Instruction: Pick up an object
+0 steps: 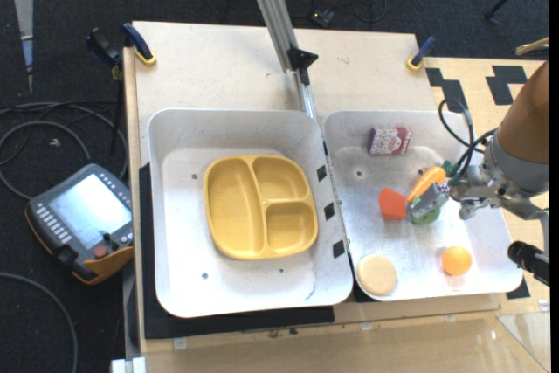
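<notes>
I position the gripper [434, 198] low in the right bin [349, 144]; I cannot tell its finger state. A green object [424, 212] sits at the tips, an orange block [393, 203] just beside. Descend vertically, close squarely. Bin wall lies near behind; open floor extends toward the cracker [378, 273].

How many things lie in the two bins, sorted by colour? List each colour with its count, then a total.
Yellow: 1, the divided tray
Orange: 3, the cup, the carrot, the ball
Pink: 1, the carton
Tan: 1, the round cookie
Green: 1, the piece by the gripper
Total: 7
</notes>
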Robot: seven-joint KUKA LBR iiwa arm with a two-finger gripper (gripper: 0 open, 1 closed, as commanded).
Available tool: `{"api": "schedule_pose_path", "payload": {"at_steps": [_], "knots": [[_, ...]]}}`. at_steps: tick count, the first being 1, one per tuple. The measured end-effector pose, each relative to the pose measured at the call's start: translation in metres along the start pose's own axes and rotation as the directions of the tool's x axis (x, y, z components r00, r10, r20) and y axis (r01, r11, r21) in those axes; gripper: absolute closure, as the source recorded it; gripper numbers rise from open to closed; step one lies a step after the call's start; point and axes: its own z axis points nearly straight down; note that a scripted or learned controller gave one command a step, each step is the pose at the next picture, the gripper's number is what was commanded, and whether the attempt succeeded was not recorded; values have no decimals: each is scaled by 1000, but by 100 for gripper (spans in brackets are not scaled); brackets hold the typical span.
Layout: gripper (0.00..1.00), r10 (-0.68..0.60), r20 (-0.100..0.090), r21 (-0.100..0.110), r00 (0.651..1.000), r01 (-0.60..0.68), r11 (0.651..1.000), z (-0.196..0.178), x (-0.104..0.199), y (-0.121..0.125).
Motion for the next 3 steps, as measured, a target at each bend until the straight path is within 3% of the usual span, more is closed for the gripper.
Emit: {"api": "schedule_pose_path", "payload": {"at_steps": [1, 2, 3], "knots": [[0, 1, 0, -1, 1000, -1, 1000, 0, 0, 0], [0, 2, -1, 5, 1000, -2, 1000, 64, 1, 1], [0, 2, 1, -1, 1000, -2, 1000, 110, 1, 1]]}}
